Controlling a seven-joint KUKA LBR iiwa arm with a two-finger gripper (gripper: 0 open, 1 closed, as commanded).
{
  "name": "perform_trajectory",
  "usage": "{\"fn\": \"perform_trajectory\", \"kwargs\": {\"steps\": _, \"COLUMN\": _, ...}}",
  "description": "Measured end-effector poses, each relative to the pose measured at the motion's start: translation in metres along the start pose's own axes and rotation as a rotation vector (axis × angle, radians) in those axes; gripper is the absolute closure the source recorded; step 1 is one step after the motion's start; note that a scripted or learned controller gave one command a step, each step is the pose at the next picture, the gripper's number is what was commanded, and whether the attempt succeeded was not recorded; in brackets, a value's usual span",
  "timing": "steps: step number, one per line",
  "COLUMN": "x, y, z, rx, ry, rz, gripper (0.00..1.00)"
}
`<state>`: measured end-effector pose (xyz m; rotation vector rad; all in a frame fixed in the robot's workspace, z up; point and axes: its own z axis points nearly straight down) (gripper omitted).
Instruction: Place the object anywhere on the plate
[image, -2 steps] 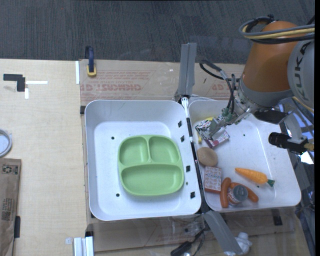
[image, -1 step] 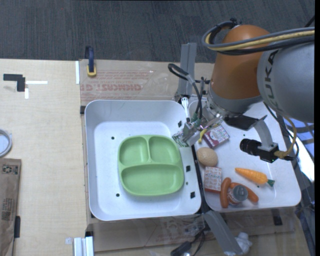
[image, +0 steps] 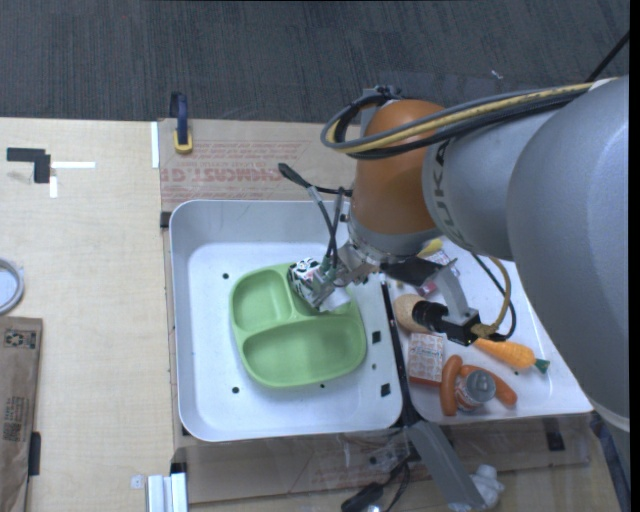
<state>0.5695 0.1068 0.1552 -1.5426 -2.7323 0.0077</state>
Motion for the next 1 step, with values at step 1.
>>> {"fn": "perform_trajectory", "kwargs": {"steps": 1, "x": -0.0002, "y": 0.0002, "z": -0.0002, "rx": -0.001, "ry": -0.001, "rz": 0.000, "gripper": 0.00}}
